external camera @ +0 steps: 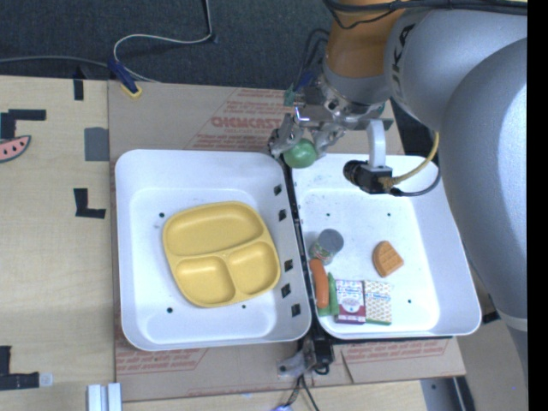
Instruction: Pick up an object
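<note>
My gripper [299, 146] hangs over the far end of the divider between the two bins, shut on a small green round object [300, 153] that shows between its fingers. In the right bin [428, 229] lie a grey can-like piece [326, 244], an orange carrot [319, 282], a tan bread-like piece [387, 258] and a small printed box [363, 301]. A yellow divided plate [221, 252] rests in the left bin [141, 229].
The grey arm with its orange band [368, 24] fills the upper right and overhangs the right bin's far side. A black cable and fitting [368, 176] dangles near the gripper. Cardboard [171, 118] lies behind the bins.
</note>
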Robot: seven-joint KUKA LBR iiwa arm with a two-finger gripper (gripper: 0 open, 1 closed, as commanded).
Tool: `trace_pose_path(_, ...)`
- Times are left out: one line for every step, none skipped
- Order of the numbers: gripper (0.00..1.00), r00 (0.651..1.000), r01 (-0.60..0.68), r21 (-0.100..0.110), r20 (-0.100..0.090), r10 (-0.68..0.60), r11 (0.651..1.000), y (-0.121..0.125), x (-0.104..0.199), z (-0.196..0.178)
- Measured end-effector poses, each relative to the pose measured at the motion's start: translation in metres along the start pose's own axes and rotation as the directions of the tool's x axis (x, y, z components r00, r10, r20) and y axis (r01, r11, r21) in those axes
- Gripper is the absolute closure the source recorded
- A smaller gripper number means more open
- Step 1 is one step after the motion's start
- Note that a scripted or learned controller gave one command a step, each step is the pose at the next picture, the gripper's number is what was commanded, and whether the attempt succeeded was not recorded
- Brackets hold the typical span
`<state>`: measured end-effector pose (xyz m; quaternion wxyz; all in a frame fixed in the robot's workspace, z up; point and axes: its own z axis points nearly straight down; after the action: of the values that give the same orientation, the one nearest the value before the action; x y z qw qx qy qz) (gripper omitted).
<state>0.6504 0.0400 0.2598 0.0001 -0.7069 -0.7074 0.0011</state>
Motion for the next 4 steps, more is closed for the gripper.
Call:
trace_pose_path(1.0,1.0,0.0,0.0,-0.001,0.0,1.0,0.002,0.023,-0.003)
trace_pose_path(1.0,1.0,0.001,0.0,-0.001,-0.001,1.0,0.007,0.047,-0.001)
trace_pose_path(1.0,1.0,0.001,0.0,-0.001,-0.001,1.0,-0.044,0.055,-0.008)
trace_pose_path(1.0,1.0,0.0,0.001,-0.001,0.0,1.0,-0.106,0.012,-0.011)
